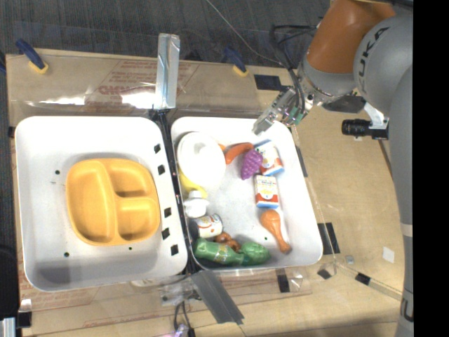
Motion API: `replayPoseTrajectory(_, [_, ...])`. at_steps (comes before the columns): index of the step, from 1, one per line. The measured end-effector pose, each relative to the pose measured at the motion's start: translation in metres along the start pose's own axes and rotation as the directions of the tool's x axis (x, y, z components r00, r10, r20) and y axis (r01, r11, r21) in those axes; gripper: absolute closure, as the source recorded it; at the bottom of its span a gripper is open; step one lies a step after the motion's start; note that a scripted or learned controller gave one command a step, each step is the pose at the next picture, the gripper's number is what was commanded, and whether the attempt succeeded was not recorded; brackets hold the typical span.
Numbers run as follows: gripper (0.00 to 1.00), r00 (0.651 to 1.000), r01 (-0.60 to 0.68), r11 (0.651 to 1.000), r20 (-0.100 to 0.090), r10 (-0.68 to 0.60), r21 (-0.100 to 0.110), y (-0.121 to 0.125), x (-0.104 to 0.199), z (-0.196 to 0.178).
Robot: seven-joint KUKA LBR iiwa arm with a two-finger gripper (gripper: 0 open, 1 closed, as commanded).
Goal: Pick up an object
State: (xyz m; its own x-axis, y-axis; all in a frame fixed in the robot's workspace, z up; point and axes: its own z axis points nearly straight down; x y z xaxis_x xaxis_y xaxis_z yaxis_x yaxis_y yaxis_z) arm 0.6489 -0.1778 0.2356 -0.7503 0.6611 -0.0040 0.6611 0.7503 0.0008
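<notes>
The bench (337, 209) is light brown, with clear plastic sheet and dark tape marks on it, and two shallow white bins stand on it side by side. The left bin (35, 209) holds one yellow divided tray (112, 201), which lies in the middle with free white floor around it.

The right bin (307, 220) is more crowded. A white bowl (200, 154) sits at its upper left, and under it there is something yellow. A purple grape bunch (252, 163) lies near the top centre, touching an orange carrot-like piece (236, 151) whose long axis runs left to right, slightly tilted. Two small cartons lie just beside the grapes — the upper carton (270, 156) and the lower carton (266, 191), whose long axis goes up and down in the view. A toy drumstick (274, 227) lies below, thin end toward the lower right corner. Green vegetables (231, 253) lie along the bottom wall, a small figure (207, 223) above them.

The middle floor of this bin is free — the rest is close to walls.

The gripper (270, 120) hangs over the upper right rim of the right bin, above the upper carton, its fingers pointing down-left. Whether they are apart or together I cannot tell.
</notes>
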Motion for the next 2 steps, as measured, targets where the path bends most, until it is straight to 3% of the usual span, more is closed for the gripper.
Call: replayPoseTrajectory(2, [1.00,1.000,0.014,1.000,0.004,-0.014,0.000,0.003,0.000,-0.021])
